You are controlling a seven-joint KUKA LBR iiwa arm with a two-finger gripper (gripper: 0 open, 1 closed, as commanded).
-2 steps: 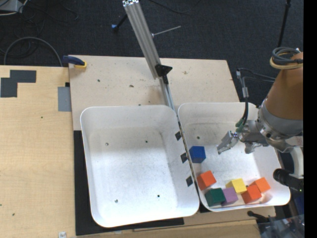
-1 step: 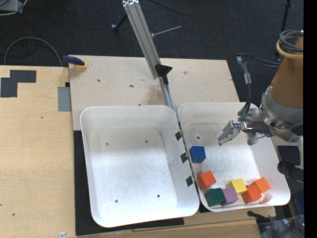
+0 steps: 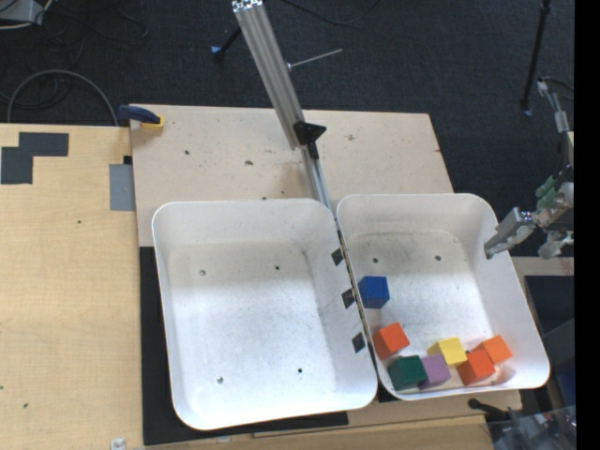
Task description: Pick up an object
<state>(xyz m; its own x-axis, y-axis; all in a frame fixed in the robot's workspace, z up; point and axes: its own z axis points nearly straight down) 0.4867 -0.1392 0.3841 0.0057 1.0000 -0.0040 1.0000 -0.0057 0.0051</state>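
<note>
— Where the right bin's [image 3: 469, 216] far rim meets the frame's right side, is the hand [image 3: 511, 231] seen?

— It is seen there, at the rim, above the bin wall; whether anything is gripped cannot be told, as that part is too small and blurred.

— Where are the blocks placed?

— All are set well apart from the hand, toward the near side: a blue cube [image 3: 374, 292] by the dividing wall, then an orange cube [image 3: 391, 338], a green cube [image 3: 407, 372], a purple block [image 3: 436, 368], a yellow block [image 3: 452, 350] and two orange-red blocks [image 3: 486, 357].

A robotics lab: a slanted aluminium camera pole [image 3: 278, 73] rises behind two shallow white plastic bins [image 3: 187, 228], with black cables [image 3: 56, 87] trailing over dark carpet left of the pole.
</note>
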